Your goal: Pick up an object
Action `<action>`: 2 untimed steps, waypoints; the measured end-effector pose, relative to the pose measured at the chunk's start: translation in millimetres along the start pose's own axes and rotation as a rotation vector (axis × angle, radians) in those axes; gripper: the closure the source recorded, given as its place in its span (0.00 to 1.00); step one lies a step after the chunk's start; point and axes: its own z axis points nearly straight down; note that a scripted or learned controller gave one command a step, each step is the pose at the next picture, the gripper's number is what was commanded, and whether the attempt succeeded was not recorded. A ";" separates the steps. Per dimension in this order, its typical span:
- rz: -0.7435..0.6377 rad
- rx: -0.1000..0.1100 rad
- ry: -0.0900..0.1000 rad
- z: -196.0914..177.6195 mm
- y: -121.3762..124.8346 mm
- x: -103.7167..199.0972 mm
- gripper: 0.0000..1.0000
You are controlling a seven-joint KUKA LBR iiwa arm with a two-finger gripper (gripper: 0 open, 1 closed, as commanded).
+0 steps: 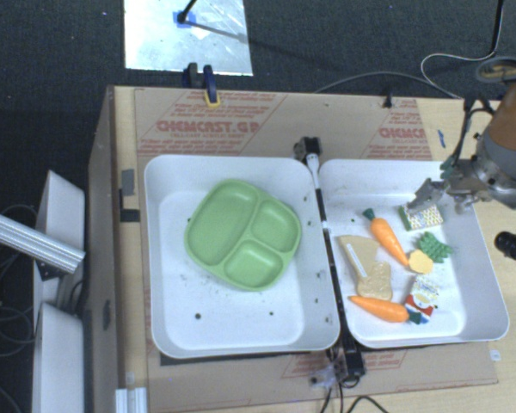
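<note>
Two white bins (241,338) on bench (224,114)

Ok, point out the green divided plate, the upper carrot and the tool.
Green divided plastic plate (243,234), camera view, central ridge.
Upper orange carrot (389,240), camera view, mid-body.
Tool (426,203), camera view, fingertip area.

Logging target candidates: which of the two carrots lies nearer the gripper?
The upper carrot, green top pointing toward the gripper; the other carrot lies at the bin's near edge.
</note>
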 end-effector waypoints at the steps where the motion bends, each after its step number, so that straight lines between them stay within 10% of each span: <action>1: -0.001 0.002 0.000 114.8 57.7 -28.6 0.00; 2: -0.002 -0.002 0.001 130.0 93.8 27.0 0.00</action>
